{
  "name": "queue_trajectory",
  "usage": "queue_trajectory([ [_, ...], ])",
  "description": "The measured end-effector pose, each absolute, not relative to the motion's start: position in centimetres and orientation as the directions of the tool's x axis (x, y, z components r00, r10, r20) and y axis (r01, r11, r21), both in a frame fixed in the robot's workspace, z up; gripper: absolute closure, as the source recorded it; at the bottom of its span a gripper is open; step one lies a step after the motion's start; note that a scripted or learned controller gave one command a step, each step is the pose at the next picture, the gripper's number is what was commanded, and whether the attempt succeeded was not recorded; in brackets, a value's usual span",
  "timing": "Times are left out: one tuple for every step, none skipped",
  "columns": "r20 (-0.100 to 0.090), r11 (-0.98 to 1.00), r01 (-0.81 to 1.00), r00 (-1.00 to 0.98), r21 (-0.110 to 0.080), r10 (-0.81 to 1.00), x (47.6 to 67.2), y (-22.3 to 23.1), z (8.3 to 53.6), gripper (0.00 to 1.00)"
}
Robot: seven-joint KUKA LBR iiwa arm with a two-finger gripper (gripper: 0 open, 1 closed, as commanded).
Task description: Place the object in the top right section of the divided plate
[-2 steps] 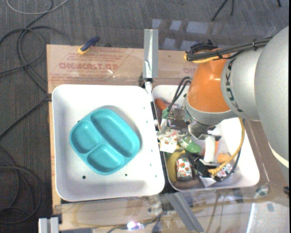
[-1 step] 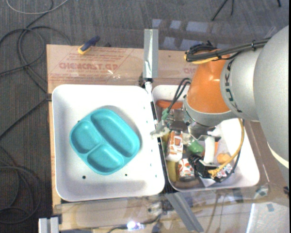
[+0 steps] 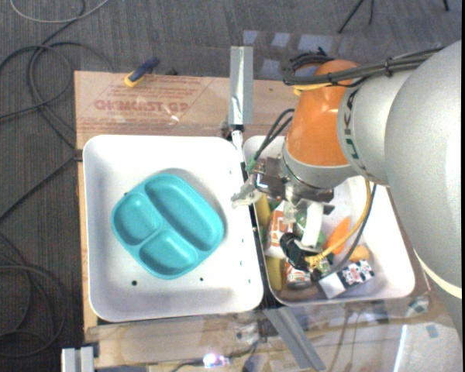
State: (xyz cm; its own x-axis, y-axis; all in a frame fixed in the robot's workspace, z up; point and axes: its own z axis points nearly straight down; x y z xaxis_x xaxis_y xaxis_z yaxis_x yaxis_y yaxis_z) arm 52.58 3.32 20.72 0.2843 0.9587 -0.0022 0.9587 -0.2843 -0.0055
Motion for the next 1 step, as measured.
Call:
queue_trajectory([
  [-0.004,-0.317,0.949,0.317,-0.006,0.949,55.02,18.69,17.53,0.0],
])
